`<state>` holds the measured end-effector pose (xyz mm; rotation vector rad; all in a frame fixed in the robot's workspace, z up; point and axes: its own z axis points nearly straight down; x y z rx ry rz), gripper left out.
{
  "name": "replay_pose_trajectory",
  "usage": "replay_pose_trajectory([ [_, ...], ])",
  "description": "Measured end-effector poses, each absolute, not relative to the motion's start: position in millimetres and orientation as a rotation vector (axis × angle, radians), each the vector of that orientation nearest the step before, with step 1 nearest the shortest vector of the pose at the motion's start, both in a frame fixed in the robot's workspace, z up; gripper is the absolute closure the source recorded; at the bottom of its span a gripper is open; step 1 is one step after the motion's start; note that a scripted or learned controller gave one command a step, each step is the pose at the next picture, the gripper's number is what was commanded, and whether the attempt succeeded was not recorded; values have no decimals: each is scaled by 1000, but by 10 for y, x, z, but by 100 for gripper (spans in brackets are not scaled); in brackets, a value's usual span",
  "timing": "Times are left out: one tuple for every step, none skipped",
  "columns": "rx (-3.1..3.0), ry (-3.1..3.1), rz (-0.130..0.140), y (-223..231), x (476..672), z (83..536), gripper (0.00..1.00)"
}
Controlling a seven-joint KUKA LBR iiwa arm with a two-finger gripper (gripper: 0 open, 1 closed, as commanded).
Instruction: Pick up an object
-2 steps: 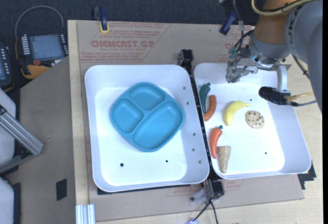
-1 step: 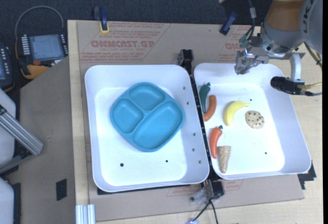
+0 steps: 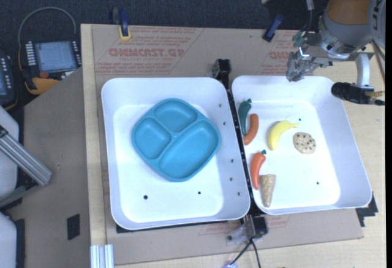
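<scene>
Two shallow white bins sit side by side on a printed cardboard sheet (image 3: 184,46) that covers the table (image 3: 67,138). The left bin (image 3: 122,190) holds one thing, a blue divided plate (image 3: 176,138) lying flat near its middle, with three compartments facing up.

All the small toy foods lie in the right bin (image 3: 334,184). A dark green toy vegetable (image 3: 245,108) lies nearest the wall shared with the left bin, towards the far side. Just below it lies an orange elongated piece (image 3: 251,129), and the two are touching or nearly so. A yellow banana (image 3: 280,133) lies near the bin's middle, curved, with a round speckled cookie (image 3: 304,142) just beside it on the arm's side. Nearer the front edge, a toy carrot (image 3: 257,168) with a green top lies lengthwise. A tan ice-cream cone (image 3: 267,190) sits beside its lower end, point towards the front.

The arm comes in from the upper right. Its claw (image 3: 297,72) hangs over the far rim of the right bin, well apart from every toy, with the banana and the dark green vegetable the closest of them. Nothing is seen in its grip. Whether the claw is spread or pressed together cannot be told from this angle.

A black clamp (image 3: 222,68) sits at the far end of the seam between the bins.
</scene>
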<state>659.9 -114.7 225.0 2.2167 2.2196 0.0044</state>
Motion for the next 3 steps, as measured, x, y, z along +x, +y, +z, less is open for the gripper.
replay_pose_trajectory([
  [2217, 2228, 1, -640, 6520, 2343, 100],
  [2219, 2229, -2, -182, 6380, 2240, 100],
  [2217, 2231, 1, 408, 6173, 2305, 100],
])
